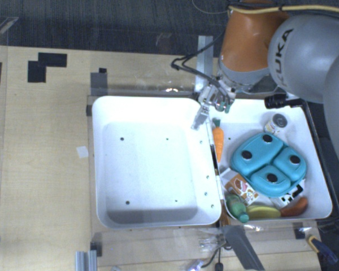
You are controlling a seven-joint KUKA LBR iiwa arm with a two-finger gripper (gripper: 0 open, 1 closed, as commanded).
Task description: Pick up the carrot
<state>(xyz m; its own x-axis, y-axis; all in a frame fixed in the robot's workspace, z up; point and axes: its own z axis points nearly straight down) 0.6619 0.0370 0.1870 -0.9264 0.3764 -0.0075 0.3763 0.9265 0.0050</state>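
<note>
1. Bench: light wood top, black marks at far left.
2. Directly on it: 2 shallow white bins, side by side, touching.
3. Left bin & right bin sit approx mid-bench.

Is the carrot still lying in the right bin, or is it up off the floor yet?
Still in the bin. The carrot lies lengthwise on the floor of the right bin, against its left wall, with the tool above its top end.

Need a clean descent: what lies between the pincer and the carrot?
In the camera view the pincer hangs just above the carrot's green top end in the right bin. Nothing sits between them; the bins' shared wall runs alongside, left of the carrot.
</note>
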